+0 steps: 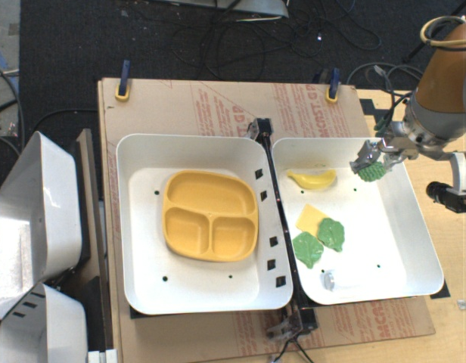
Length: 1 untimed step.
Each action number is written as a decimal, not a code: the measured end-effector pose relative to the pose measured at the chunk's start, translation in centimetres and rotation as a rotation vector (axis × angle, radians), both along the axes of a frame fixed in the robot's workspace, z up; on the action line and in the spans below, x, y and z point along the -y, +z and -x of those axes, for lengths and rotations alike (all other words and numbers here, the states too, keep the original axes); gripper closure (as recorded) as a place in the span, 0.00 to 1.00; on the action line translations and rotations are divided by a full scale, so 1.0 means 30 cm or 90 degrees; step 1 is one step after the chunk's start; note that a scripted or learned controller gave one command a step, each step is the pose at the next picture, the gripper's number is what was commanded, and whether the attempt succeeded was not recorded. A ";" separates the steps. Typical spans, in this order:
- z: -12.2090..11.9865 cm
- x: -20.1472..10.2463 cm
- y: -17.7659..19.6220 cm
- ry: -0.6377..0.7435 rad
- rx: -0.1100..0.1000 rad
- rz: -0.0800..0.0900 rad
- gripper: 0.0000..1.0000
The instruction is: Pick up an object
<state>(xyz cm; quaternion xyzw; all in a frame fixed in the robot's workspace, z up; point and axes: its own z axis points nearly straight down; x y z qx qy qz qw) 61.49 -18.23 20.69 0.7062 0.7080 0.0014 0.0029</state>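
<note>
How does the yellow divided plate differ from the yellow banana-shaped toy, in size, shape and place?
The yellow divided plastic plate is far larger than the yellow banana-shaped toy. The plate is a rounded square with three compartments; the banana toy is a slim curved piece. The plate lies in the left white bin, filling much of its floor, while the banana toy lies near the far edge of the right white bin. Both are yellow and lie flat.

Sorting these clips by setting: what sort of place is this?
Probably a robotics lab bench: two white bins on clamped cardboard, toy food such as a banana, and loose cables on the floor.
</note>
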 end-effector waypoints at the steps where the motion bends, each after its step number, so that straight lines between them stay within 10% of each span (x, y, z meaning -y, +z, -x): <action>1: 0.012 -0.158 0.006 0.003 -0.004 -0.002 1.00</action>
